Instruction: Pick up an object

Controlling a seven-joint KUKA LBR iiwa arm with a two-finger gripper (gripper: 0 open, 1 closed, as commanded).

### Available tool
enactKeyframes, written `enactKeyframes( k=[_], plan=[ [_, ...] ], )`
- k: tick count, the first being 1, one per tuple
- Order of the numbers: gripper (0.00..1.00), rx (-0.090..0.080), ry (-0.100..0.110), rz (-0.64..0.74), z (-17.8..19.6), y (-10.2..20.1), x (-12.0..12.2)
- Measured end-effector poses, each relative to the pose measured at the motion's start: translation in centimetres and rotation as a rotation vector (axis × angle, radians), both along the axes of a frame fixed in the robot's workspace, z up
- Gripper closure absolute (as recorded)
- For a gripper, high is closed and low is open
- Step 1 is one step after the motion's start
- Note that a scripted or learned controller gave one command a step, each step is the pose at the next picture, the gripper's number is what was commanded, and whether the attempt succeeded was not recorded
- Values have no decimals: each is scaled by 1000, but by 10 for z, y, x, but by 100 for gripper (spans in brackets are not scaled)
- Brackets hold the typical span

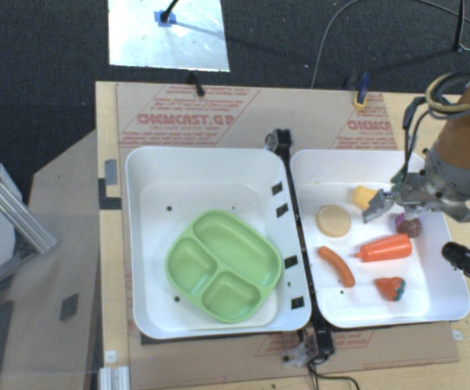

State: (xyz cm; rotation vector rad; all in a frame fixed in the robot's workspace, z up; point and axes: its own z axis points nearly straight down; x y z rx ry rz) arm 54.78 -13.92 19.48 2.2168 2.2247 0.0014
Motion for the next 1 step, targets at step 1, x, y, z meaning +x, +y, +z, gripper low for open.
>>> enactKeyframes(
  k=[1],
  plan=[
    [0,-1,-19,9,143,55,57]
  ],
)
